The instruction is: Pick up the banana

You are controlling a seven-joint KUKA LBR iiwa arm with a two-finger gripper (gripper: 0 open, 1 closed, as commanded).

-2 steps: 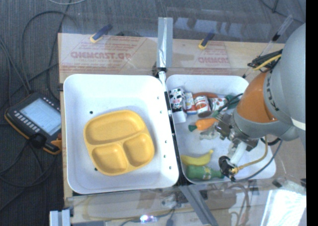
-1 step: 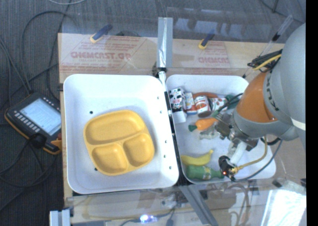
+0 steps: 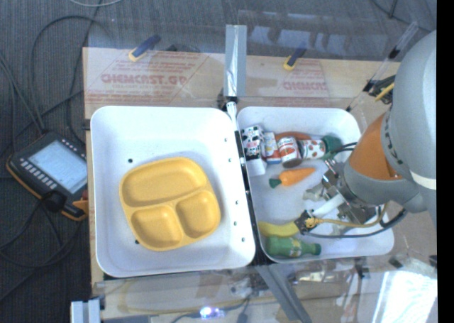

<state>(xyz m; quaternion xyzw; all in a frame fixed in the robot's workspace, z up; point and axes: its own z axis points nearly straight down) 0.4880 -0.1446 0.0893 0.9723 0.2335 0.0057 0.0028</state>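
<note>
The yellow banana (image 3: 278, 228) lies near the front edge of the right bin (image 3: 355, 124), just behind a green bottle (image 3: 292, 247). My gripper (image 3: 328, 188) hangs low over the right side of that bin, to the right of the banana and a little farther back, apart from it. Above the gripper, the grey arm with its orange band (image 3: 370, 155) hides the bin's right wall. Nothing can be seen held at the gripper.
An orange carrot (image 3: 292, 177) lies just left of the gripper. Along the back of the right bin stand a cow-patterned bottle (image 3: 251, 143), small cans (image 3: 286, 149) and a green-capped item (image 3: 332, 145). The left bin (image 3: 113, 137) holds a yellow divided tray (image 3: 169, 202).
</note>
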